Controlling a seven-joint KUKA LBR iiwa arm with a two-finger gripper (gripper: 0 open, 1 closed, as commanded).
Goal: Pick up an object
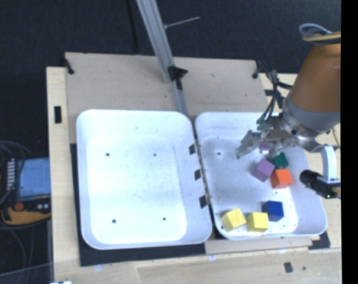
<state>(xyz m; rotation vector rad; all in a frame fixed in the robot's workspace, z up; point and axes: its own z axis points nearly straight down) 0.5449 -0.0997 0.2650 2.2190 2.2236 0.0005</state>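
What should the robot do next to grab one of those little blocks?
Probably lower a little onto the small purple cube. The gripper sits just above it in the right white bin, with nothing seen held in it. The purple cube touches the small orange cube and lies near the small green cube, so a careful, straight descent seems wisest.

A blue box with cables sits left of the bench; a slanted metal pole rises at the far side.
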